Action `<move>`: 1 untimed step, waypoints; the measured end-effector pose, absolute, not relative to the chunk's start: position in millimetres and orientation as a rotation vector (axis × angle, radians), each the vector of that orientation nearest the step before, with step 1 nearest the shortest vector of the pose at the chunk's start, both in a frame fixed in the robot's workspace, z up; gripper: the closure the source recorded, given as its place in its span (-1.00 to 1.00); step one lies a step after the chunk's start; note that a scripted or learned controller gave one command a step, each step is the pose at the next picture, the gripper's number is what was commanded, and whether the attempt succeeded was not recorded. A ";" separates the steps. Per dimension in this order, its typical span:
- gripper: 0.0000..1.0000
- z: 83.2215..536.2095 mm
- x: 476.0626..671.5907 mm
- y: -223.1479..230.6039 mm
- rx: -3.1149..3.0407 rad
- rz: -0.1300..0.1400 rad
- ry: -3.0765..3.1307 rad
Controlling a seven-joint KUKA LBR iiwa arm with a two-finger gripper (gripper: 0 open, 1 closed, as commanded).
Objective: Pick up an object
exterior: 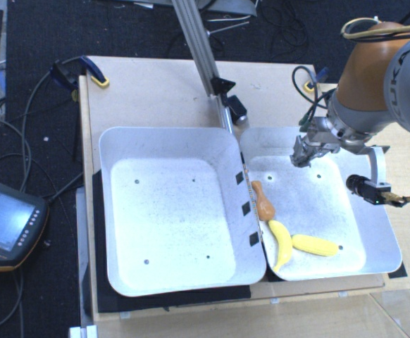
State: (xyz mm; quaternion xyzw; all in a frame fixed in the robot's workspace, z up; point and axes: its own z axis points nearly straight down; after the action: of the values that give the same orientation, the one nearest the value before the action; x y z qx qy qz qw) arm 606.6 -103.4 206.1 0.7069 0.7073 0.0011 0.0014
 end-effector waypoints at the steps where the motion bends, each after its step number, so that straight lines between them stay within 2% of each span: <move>1: 1.00 240.4 607.2 -103.4 2.219 0.003 2.220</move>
State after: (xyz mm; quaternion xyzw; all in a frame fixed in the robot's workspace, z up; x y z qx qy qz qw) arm 607.2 -103.4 240.4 0.7070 0.7073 0.0009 0.0011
